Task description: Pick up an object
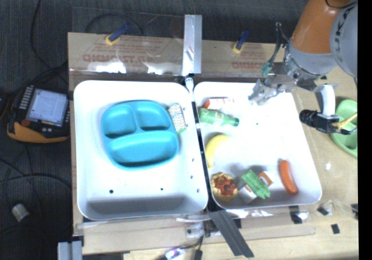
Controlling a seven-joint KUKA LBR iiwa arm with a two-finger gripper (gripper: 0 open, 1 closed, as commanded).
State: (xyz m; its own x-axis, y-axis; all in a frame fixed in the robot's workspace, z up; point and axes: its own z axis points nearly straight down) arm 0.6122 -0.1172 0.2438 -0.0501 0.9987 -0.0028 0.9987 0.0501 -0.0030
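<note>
I saw my gripper hanging with nothing in it over the right bin, its state unreadable, and judged the green bottle lying near the divider light, smooth, best pinched across its middle

A blue plate with three parts sits in the left white bin. A small screen gadget lies on the dark floor.
</note>
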